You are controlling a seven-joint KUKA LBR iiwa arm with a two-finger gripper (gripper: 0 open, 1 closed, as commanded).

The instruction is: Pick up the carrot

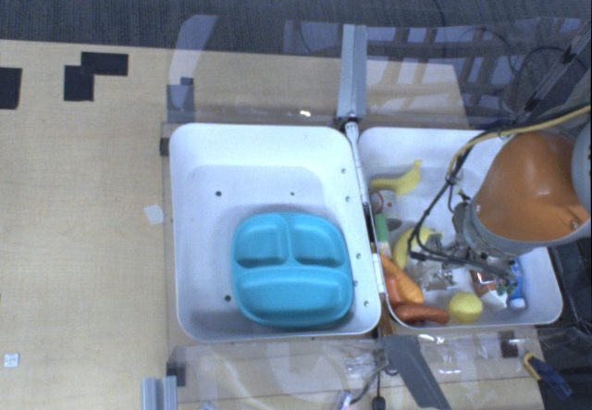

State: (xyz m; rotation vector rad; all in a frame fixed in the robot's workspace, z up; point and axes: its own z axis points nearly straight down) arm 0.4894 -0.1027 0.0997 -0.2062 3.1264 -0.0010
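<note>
The orange carrot [400, 281] lies along the left wall of the right bin [435, 142], near its front corner, its tip toward the divider. My gripper [455, 267] hangs low over the front of that bin, just right of the carrot, under the arm's orange band [534, 188]. Cables and the wrist hide its fingers. Nothing is seen held.
A red-orange sausage-like item [423, 312] and a yellow lemon [465, 307] sit at the bin's front. A yellow banana [400, 181] lies at the back, a green item [381, 232] by the divider. The left bin [213, 158] holds a blue divided plate [290, 268].
</note>
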